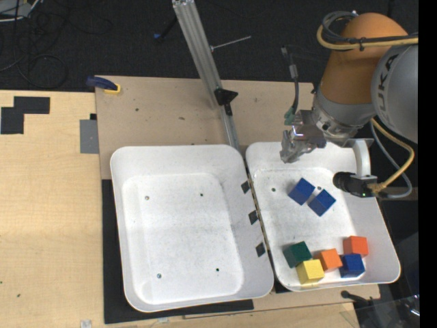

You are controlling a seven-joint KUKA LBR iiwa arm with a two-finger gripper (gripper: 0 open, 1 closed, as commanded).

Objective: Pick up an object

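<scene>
tool [295, 149] above right bin [382, 248], near blue cubes [311, 196]

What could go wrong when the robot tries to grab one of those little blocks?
1. The two blue cubes in the right white bin touch each other, so the gripper above them might nudge one aside or catch both.
2. The green cube, yellow cube, orange cube, red-orange cube and small blue cube crowd the bin's near corner, probably leaving fingers little room beside the sloped wall.
</scene>
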